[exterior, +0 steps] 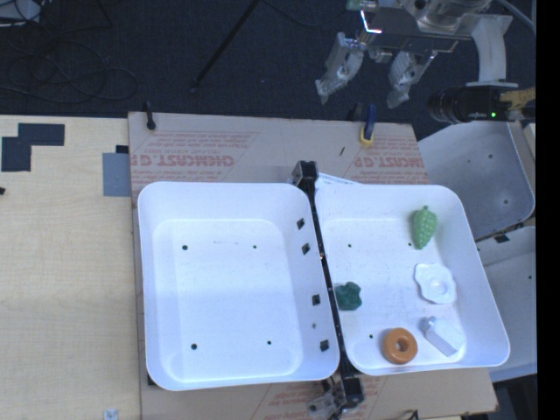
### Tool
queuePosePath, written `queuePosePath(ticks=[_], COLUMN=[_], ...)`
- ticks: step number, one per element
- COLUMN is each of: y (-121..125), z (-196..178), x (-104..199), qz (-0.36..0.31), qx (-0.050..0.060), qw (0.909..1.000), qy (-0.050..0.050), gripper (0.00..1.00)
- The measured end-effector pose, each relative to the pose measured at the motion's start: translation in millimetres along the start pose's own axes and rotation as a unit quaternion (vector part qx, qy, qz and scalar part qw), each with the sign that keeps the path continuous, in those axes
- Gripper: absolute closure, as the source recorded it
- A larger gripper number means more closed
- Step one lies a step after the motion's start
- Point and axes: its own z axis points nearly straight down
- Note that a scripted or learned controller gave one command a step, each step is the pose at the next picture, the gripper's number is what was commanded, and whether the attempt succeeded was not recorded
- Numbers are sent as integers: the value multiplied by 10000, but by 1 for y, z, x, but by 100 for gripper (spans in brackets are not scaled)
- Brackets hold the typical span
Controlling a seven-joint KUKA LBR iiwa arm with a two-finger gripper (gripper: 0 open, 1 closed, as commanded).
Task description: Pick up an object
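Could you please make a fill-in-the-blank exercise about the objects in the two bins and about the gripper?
1. The orange ring lies in the ____ bin.
2. The fingers of the gripper are ____.
3. The light green toy lies ____ the white fried egg in the view.
4. The grey block lies to the ____ of the orange ring.

Missing words: right; open; above; right

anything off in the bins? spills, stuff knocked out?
Nothing stands out. Five items lie apart inside the right bin: green bumpy piece, dark green piece, orange ring, white fried egg, grey block. The tool is above the bench, fingers spread.
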Motion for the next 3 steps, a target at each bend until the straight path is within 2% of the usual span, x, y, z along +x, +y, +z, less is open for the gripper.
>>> queuePosePath(ticks=[2, 3], y=[0, -1], z=[0, 0], x=[-21, -20], qz=[1, -22], qx=[6, 8], qw=[10000, 10000], qy=[1, 3], gripper=[0, 0])
